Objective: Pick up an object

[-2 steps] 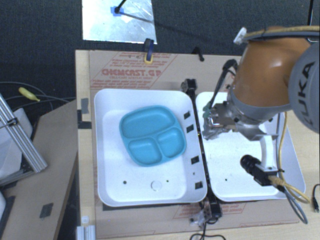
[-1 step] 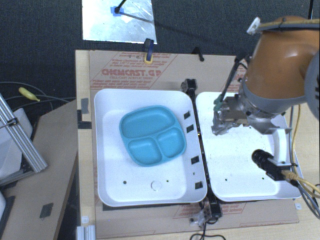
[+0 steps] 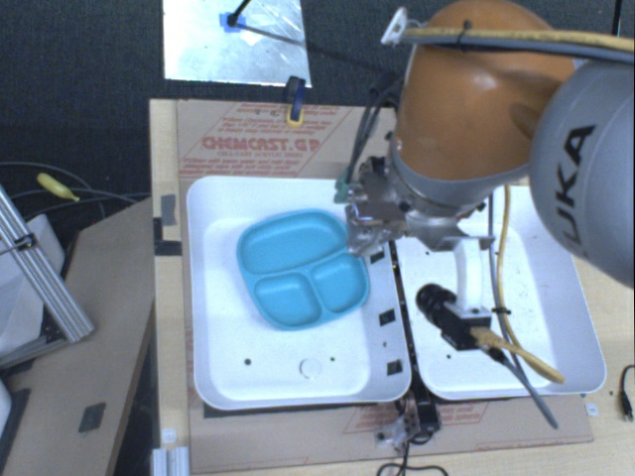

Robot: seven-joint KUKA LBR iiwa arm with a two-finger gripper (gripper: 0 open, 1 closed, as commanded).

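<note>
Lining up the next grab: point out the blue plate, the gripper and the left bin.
blue plate (image 3: 288, 241): camera view, its large compartment.
gripper (image 3: 362, 238): camera view, its tip by the plate's rim.
left bin (image 3: 213, 296): camera view, bare floor left of plate.

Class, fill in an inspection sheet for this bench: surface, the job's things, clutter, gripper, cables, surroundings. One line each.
surface: left bin and right bin, both white, side by side on a cardboard sheet.
job's things: blue three-compartment plate, lying flat in the left bin.
clutter: small dark and yellow clip on the cardboard behind the bins.
gripper: gripper at the plate's right rim, near the divide between the bins; grip cannot be judged.
cables: yellow cable over the arm; dark cables at the left.
surroundings: dark floor, shiny sheet, aluminium rail.
</note>
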